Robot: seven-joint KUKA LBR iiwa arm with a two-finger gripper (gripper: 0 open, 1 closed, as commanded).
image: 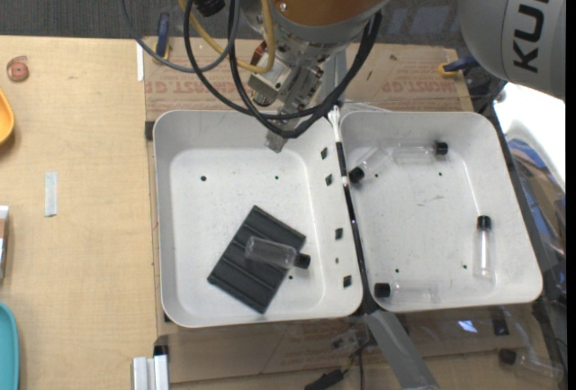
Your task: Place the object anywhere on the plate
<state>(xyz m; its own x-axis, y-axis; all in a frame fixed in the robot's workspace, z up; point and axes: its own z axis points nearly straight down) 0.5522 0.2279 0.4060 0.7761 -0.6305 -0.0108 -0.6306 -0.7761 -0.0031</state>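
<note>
One vial lies on one plate, four in right bin (fingers' opening indiscernible).

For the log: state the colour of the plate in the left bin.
Black, ridged plate; clear in the camera view, a transparent vial lying on it.

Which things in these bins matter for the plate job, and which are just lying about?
Job:
- clear vial, lying on the plate
- black plate in the left bin
- gripper, above that bin's far side

Lying about:
- four clear vials in the right bin
</note>
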